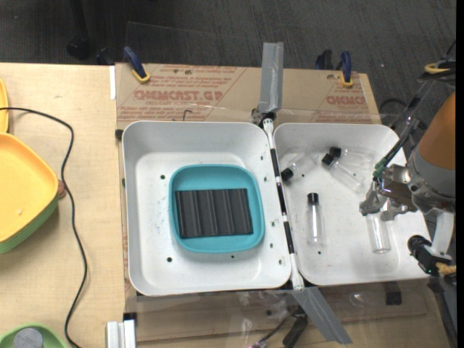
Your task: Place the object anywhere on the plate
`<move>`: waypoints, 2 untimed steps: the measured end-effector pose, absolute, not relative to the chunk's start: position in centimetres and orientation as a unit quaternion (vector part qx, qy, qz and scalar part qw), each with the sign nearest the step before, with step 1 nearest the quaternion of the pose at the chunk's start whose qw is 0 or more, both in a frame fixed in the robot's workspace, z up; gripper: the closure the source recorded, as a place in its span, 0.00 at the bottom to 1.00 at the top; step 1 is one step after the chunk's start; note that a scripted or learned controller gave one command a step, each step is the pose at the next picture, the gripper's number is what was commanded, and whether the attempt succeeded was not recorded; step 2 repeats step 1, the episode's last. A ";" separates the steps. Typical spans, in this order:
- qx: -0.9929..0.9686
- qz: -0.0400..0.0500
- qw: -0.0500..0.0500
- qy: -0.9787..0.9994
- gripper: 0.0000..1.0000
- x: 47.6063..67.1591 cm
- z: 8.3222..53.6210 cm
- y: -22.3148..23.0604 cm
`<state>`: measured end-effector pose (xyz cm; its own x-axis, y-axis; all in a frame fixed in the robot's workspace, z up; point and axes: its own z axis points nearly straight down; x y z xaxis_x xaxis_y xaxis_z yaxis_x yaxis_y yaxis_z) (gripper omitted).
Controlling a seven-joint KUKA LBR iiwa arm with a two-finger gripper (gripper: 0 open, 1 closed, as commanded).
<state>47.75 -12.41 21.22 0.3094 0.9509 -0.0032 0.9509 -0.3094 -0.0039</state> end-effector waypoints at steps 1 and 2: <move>-0.809 0.002 0.001 -0.587 0.00 47.8 21.2 -12.4; -0.809 0.002 0.001 -0.587 0.00 47.8 21.2 -12.4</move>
